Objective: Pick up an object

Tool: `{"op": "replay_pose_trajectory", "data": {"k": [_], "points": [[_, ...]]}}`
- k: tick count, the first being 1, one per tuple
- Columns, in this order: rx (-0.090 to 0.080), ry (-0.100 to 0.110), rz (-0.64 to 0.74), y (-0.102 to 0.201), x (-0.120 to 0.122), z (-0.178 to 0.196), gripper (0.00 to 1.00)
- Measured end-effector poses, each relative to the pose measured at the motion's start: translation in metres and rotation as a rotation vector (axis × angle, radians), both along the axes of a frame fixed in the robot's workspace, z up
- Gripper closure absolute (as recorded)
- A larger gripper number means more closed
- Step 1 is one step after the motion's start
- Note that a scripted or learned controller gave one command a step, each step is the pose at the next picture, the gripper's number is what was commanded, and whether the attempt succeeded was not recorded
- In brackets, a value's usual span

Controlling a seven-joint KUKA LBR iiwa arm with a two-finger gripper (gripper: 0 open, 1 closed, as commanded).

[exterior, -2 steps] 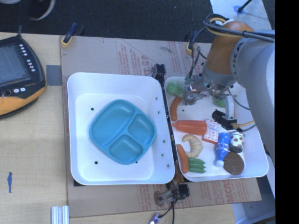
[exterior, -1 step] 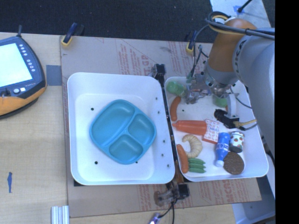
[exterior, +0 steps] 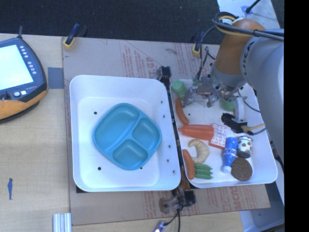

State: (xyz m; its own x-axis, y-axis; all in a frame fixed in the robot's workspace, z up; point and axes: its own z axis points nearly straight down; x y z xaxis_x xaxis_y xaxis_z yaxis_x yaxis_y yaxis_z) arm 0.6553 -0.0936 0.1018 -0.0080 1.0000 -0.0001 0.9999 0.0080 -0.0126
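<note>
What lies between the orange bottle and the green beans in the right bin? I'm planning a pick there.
In the camera view, a croissant lies between the orange bottle and the green beans, with a sausage at its left.

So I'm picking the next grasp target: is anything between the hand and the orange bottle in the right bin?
Nothing visible blocks it. The hand sits at the far end of the right bin, and the orange bottle lies nearer the camera across bare floor. A sausage lies just left of that path.
</note>
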Motion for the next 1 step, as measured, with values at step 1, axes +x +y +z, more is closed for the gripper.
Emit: {"op": "replay_pose_trajectory", "data": {"k": [1], "points": [[0.000, 0.002, 0.001, -0.0012, 0.0000, 0.0103, 1.00]]}}
